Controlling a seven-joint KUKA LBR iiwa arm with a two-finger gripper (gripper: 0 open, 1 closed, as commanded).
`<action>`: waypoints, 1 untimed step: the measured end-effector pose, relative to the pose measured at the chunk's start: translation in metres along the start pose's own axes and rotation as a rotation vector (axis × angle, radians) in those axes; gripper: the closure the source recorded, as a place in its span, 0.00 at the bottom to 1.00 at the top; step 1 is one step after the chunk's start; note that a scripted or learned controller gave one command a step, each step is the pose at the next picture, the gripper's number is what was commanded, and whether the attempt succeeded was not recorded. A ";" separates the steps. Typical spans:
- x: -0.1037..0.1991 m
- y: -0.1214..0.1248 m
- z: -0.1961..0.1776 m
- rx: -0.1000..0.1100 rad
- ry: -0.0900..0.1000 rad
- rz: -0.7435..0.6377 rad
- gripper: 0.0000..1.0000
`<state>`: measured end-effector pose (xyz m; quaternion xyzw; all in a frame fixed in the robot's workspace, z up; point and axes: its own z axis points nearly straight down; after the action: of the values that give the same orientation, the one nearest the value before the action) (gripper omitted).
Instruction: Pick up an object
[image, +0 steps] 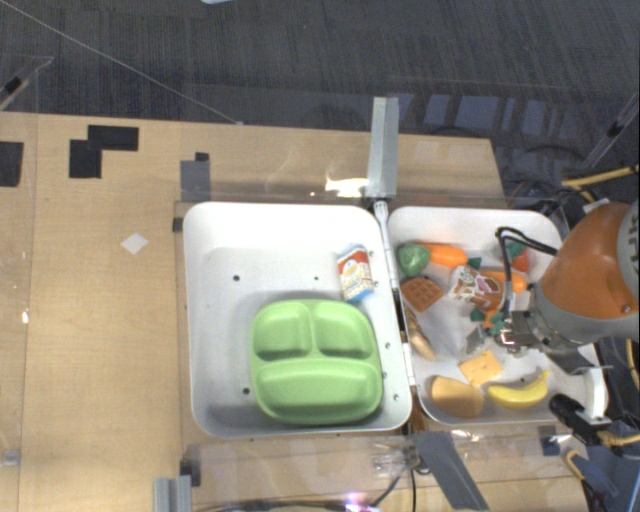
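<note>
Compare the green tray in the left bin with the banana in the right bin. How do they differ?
The green tray is far larger than the banana and takes up much of its bin's floor; the banana is small, near its bin's front edge. The tray is green, flat, with three compartments; the banana is yellow and curved. The tray has one small packet near it; the banana lies among several food toys. Both rest on a bin floor.

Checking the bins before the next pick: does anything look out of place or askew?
Mostly tidy. The small carton lies tipped beside the green tray in the left bin; the right bin's toy food is a loose jumble.
</note>
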<state>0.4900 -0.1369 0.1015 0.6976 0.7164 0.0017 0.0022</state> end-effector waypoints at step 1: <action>-0.047 -0.001 -0.077 0.000 -0.001 0.018 0.00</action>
<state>0.4898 -0.1843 0.1786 0.7041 0.7100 0.0014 0.0026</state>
